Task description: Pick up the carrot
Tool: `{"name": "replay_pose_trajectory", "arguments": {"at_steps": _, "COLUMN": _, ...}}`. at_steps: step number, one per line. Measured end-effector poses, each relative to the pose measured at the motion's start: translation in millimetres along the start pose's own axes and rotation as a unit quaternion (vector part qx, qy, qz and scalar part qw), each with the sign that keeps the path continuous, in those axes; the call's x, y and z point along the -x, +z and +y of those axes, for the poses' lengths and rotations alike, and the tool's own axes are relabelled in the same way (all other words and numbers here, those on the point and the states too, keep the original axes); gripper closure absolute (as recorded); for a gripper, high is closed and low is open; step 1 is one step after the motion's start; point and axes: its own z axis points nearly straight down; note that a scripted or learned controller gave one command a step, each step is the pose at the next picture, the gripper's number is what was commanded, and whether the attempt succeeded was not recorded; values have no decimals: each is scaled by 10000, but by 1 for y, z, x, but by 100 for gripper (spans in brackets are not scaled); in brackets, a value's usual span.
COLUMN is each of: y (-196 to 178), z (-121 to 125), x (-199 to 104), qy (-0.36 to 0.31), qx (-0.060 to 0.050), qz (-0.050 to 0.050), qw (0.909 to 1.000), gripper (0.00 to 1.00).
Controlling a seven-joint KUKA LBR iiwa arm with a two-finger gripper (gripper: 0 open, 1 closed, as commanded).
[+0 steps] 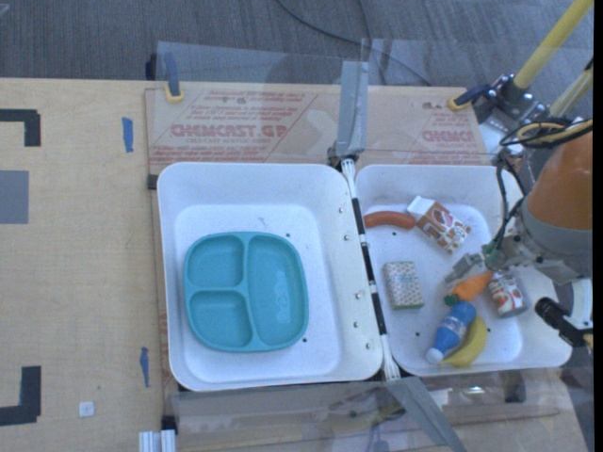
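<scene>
Orange and small, the carrot point(470, 285) lies in the right bin point(415, 342), toward its right half, with the gripper point(478, 265) directly over its upper end. The grey fingers point(464, 267) reach down to the carrot's top, but whether they are apart or closed on it cannot be told from this slanted view, since the metal parts blur together there.

Things crowd the carrot closely. A small red-and-white can point(507, 295) sits just to its right, touching or nearly so. Below it a blue bottle point(451, 330) lies tilted against a banana point(470, 344). A speckled sponge block point(404, 284) rests to the left, with a bare strip of bin floor between. Farther up are a small carton point(443, 226) and a sausage point(387, 219) near the bin's top-left.

The left bin point(179, 205) holds a teal divided plate point(246, 291). The wooden bench point(75, 252) stretches away to the left.
</scene>
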Motion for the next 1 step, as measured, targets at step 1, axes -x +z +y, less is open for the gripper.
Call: {"name": "replay_pose_trajectory", "arguments": {"at_steps": 1, "y": -11, "z": 1, "x": 2, "qy": 22, "qx": 25, "qz": -12, "qw": 10000, "gripper": 100}}
